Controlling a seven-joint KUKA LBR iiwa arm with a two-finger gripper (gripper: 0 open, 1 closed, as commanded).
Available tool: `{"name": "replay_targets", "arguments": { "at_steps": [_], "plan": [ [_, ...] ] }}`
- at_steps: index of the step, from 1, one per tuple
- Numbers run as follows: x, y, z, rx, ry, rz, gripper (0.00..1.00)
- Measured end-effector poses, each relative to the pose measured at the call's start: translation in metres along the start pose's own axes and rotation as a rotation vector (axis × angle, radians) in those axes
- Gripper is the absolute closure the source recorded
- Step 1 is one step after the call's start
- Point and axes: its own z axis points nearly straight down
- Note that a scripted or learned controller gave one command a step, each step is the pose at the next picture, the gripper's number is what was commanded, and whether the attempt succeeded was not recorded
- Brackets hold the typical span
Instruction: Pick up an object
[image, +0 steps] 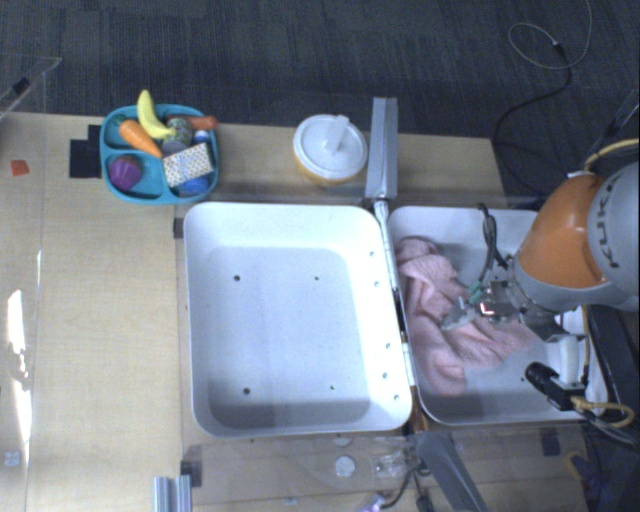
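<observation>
A crumpled pink cloth (440, 320) lies in the right white bin (500, 405), spread from its left wall toward the middle. My gripper (472, 308) reaches in from the right and sits low over the cloth's right part, touching or nearly touching the fabric. The arm's orange band (555, 245) is just above and to the right of it. Whether any cloth is caught in the gripper is hidden from this angle.
The left white bin (285, 320) sits beside the right one, with a metal rail (382, 150) behind their shared edge. On the bench behind stand a white lidded tub (330, 148) and a blue tray of toy food (160, 152).
</observation>
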Motion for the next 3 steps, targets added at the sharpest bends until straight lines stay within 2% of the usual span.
{"name": "replay_targets", "arguments": {
  "at_steps": [1, 2, 3],
  "plan": [
    [-0.001, 0.004, -0.012, -0.009, -0.004, -0.002, 1.00],
    [-0.001, 0.004, -0.012, -0.009, -0.004, -0.002, 0.00],
    [-0.008, 0.017, 0.000, 0.002, 0.000, -0.031, 0.00]
  ]
}}
